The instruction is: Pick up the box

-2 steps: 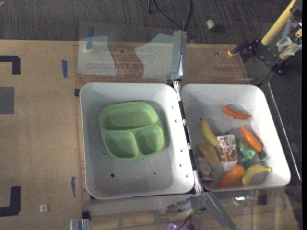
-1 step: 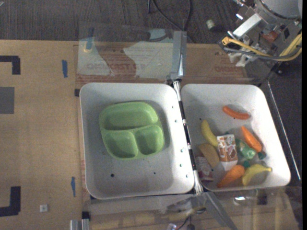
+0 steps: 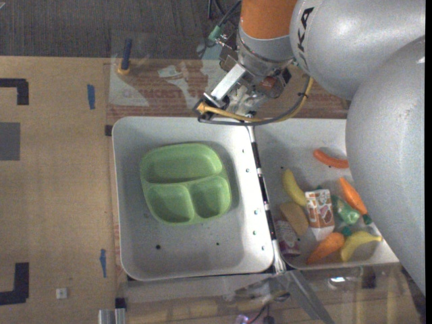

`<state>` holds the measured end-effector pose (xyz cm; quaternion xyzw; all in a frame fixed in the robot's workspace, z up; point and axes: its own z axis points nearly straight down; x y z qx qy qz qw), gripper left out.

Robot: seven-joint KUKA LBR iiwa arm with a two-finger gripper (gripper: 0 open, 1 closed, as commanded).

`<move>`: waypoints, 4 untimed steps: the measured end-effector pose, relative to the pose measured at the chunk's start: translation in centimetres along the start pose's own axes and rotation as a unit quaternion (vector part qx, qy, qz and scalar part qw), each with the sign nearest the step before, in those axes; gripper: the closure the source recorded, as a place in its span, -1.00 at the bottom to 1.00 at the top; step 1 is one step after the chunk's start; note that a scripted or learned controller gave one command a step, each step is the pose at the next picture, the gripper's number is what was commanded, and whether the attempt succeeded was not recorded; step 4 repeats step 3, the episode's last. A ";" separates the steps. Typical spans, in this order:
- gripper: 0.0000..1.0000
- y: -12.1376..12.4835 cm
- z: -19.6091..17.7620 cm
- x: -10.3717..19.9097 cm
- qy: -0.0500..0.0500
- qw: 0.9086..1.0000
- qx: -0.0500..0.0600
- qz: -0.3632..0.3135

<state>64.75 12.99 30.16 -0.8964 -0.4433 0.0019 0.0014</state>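
The box (image 3: 318, 209) is a small white and orange carton with a picture on its face. It lies in the middle of the right bin (image 3: 270, 140), among toy foods. My gripper (image 3: 219, 106) hangs over the back rim where the two bins meet, well to the upper left of the box and apart from it. A yellow cable loops just under the gripper. The grey arm covers the right side of the right bin.
The left bin (image 3: 128, 201) holds a green divided plate (image 3: 185, 182). Around the box lie a banana (image 3: 293, 186), a tan block (image 3: 295, 216), carrots (image 3: 325, 247), a green piece (image 3: 347, 213) and a second banana (image 3: 361, 243). Tape marks the bench at left.
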 end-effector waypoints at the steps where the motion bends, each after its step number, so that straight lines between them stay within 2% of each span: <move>1: 1.00 6.9 -11.2 -13.2 0.001 0.999 -0.003 -0.036; 2: 1.00 -0.4 -13.3 -6.2 0.002 0.999 -0.003 -0.040; 3: 1.00 13.9 -13.4 -15.2 0.001 0.998 -0.003 -0.065; 4: 1.00 13.9 -13.4 -15.2 0.001 0.998 -0.003 -0.065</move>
